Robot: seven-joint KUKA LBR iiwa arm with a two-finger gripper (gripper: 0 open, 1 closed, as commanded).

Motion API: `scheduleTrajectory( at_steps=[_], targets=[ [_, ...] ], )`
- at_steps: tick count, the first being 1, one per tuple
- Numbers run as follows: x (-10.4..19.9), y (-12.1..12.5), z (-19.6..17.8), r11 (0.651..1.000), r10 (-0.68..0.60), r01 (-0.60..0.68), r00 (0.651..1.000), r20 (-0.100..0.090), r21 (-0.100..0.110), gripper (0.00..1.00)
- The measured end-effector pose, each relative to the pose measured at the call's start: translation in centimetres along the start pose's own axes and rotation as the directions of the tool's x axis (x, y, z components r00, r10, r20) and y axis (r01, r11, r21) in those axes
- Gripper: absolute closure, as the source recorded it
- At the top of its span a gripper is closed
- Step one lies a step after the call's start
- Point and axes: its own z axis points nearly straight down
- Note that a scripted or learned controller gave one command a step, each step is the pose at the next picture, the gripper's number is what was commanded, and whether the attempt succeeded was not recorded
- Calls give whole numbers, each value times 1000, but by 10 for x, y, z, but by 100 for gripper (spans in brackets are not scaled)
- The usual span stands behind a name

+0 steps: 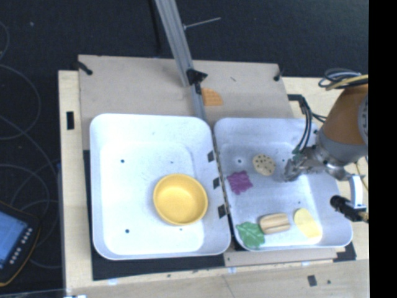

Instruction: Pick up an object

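Note:
A yellow bowl [180, 198] sits in the left bin [124, 141]. The right bin [248, 135] holds a round cookie [263, 163], a purple piece [239, 182], a green leafy piece [250, 233], a tan bread roll [274, 223] and a yellow lemon-like piece [307, 223]. My gripper [293, 169] hangs low in the right bin, just right of the cookie and apart from it. Nothing shows between its tips.
The arm, with its orange band [344, 113], comes in over the right bin's right rim. A slanted metal rail [177, 36] rises behind the bins, with an orange tag [211, 97] at its foot. Cables and a tablet [12, 238] lie left of the bench.

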Motion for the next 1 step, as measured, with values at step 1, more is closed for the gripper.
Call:
scheduleTrajectory(
  at_steps=[1],
  targets=[
    [5, 10, -52, 1000, -8, 8, 1000, -2, -2, 100]
  ],
)
